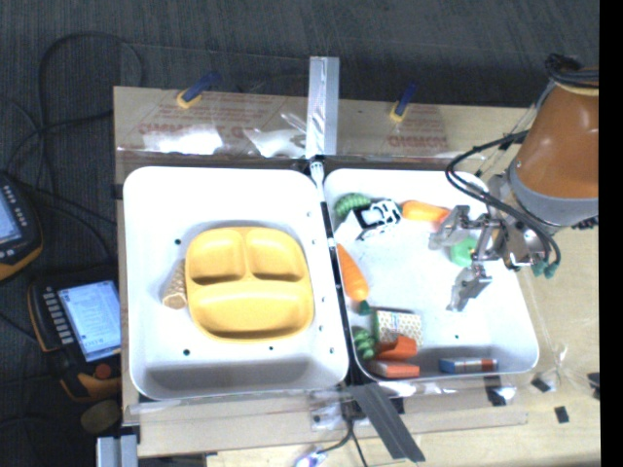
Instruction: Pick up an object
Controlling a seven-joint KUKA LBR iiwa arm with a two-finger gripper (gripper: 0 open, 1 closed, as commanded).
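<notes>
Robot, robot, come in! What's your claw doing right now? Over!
Gripper over right bin, nothing between its fingers. Carrot by the divider, untouched. Path clear.

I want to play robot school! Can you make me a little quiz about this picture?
1. True or false: the yellow tray lies in the left bin.
2. Which bin does the gripper hang over: A left, B right?
3. Fill in: the orange carrot lies along the right bin's ____ wall.

Key: 1 true. 2 B. 3 left.
</notes>
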